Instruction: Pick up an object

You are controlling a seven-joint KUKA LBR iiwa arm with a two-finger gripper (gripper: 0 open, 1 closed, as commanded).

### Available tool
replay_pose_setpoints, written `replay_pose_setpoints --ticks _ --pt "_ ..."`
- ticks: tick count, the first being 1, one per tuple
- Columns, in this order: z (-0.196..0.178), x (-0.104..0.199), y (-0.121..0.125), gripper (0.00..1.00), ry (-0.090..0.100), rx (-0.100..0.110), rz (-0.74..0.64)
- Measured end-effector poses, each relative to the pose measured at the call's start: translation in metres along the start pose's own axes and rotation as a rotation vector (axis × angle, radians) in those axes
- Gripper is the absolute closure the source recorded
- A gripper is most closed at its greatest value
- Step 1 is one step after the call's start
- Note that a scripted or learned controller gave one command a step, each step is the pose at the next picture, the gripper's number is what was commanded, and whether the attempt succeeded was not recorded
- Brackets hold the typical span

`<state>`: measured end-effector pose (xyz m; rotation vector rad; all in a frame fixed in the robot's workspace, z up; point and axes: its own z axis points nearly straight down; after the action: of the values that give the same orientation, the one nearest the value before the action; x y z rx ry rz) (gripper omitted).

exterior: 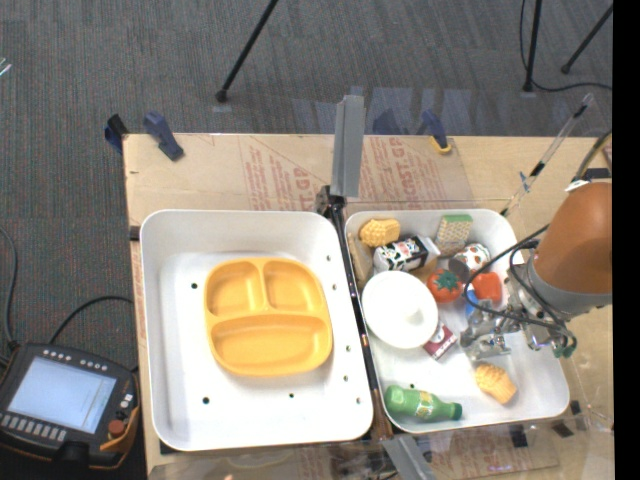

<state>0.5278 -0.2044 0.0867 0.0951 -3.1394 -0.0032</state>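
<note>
1. Where the view begins at the far left, a teach pendant (62, 400) with a lit screen is seen on the floor beside the table (240, 173).
2. On the table, two shallow white bins are set side by side; the left bin (165, 268) is occupied by a yellow divided plate (268, 316), laid flat near its middle.
3. Between the bins, a grey upright post (348, 153) is seen at the far edge.
4. The right bin (545, 403) is crowded with small things. Along its far wall, a yellow corn-like piece (380, 232), a black-and-white carton (400, 256) and a tan block (454, 232) are placed close together.
5. A white round bowl (399, 309) is set in the left half of that bin, with a green bottle (422, 404) lying on its side near the front wall.
6. Just right of the bowl, a tomato-like red toy (446, 285) and a small dark red packet (440, 342) are found; a red-and-white item (472, 258) and an orange-red piece (487, 288) are seen further right.
7. The hand (487, 343) is lowered into the right bin, right of the packet and just above an orange ridged toy (496, 382) on the bin floor. Whether it is open or closed cannot be told, and nothing is visibly gripped.
8. At the right, the arm's orange band (582, 240) is seen above the wrist.
</note>
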Motion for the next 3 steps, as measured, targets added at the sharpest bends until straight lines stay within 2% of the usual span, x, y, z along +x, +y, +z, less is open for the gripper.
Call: replay_pose_setpoints --ticks 1,2,3 --pt "0.000 0.000 0.001 0.00 -0.001 0.000 -0.001" --pt "0.000 -0.008 0.023 0.00 0.000 -0.001 -0.007" --pt "-0.001 -0.089 -0.009 0.00 -0.003 0.001 -0.152"
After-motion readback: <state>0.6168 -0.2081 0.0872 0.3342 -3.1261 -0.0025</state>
